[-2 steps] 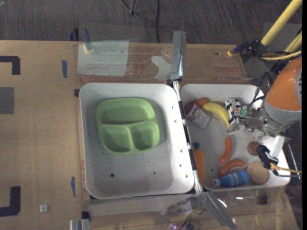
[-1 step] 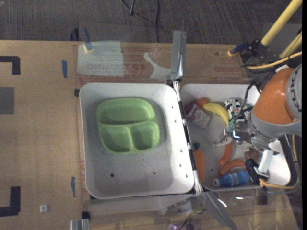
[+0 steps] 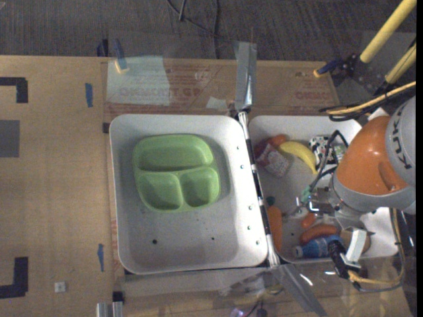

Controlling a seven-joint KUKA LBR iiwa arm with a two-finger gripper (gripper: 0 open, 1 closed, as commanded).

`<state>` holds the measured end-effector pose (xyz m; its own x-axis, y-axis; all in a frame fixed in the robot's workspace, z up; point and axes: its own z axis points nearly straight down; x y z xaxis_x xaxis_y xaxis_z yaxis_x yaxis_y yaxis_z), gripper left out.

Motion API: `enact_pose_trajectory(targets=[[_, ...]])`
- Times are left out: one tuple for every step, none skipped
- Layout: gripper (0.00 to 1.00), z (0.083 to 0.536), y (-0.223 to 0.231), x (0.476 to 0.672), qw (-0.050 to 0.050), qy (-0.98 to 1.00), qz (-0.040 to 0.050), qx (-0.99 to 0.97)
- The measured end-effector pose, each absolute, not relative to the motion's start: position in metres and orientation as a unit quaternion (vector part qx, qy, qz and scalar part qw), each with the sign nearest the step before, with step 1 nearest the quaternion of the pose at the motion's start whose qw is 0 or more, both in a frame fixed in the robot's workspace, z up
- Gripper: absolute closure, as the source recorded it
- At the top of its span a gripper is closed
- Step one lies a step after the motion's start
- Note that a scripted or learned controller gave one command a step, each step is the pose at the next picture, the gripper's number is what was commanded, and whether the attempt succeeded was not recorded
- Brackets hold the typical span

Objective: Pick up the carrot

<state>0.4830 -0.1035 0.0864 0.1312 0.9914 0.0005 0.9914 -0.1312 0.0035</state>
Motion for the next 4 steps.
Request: enact_pose_trajectory(targets=[[0.0,0.169,-0.12,0.499,0.0,0.692,0.0002,0.722],[0.0,0.087,-0.106,0.481,0.004,0.739,0.0006,0.674],[1.0,0.097,-0.105,0.481,0.005,0.739,0.002,0.674],[1.0,0.185,-0.076,0.48,0.002,0.867,0.0006,0.499]])
